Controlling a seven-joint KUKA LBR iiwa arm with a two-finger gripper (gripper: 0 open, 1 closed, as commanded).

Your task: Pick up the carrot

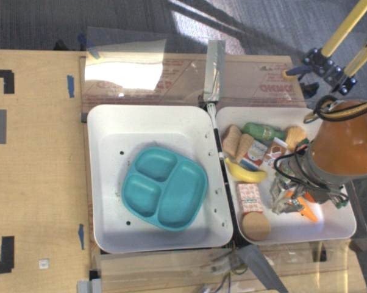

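Observation:
The carrot is a small orange piece lying near the right end of the right bin, partly covered by the arm. My gripper hangs low in that bin, just left of the carrot, beneath the orange band of the wrist. Cables and the wrist body hide most of it.
The right bin also holds a banana, a green bottle, a pink-labelled box, a round tan bun, a small carton and bread-like pieces. The left bin holds a teal divided plate.

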